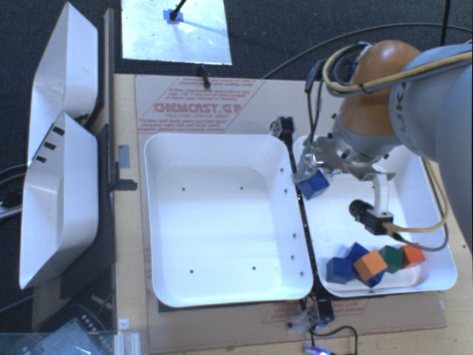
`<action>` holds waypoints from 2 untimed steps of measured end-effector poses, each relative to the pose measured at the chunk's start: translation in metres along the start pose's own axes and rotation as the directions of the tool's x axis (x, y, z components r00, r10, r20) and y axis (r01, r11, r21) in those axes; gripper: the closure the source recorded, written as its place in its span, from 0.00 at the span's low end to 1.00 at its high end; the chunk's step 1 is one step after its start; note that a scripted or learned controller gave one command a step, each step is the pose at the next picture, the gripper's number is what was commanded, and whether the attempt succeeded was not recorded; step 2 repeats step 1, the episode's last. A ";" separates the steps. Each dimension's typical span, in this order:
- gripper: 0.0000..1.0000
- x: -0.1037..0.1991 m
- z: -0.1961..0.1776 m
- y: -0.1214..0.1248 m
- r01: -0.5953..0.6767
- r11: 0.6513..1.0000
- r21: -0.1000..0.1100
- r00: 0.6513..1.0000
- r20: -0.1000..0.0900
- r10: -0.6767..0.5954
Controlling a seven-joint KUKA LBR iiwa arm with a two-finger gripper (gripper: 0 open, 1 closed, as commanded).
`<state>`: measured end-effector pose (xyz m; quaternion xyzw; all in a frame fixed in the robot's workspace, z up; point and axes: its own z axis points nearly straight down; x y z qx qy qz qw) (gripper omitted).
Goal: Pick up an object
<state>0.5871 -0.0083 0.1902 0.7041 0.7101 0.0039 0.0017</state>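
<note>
Step in hand: lift stage, by my judgement; a small blue cube [313, 184] sits at the tip of the end effector [310, 174], by the right bin's left wall near the divide between the bins.
End effector state: it appears pinched on the small blue cube, though the fingers are small and partly masked by the wrist, so the hold is not certain.
Arm: grey KUKA arm with orange band [380, 87], reaching in from the right over the right shallow white plastic bin [436, 198].
Next move calls for: a straight rise clear of the bin wall, with the pinch kept firm; a slip would drop the cube back in the bin.
Remaining stock: cluster of blue, orange, green and red blocks [373, 262] at the right bin's near edge, well apart from the held cube.
Left shallow white plastic bin [159, 198]: bare floor with small dark dots.
Surface: pale wooden counter [129, 257] with a printed clear sheet [199, 106] beneath the bins.
Room: dark carpet, a metal plate [174, 21], spare white trays [63, 154] stacked at left.
</note>
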 end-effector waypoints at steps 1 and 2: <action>1.00 0.062 0.003 -0.017 -0.004 1.000 0.008 1.000 0.001 0.004; 1.00 0.062 0.003 -0.017 -0.004 1.000 0.008 1.000 0.001 0.004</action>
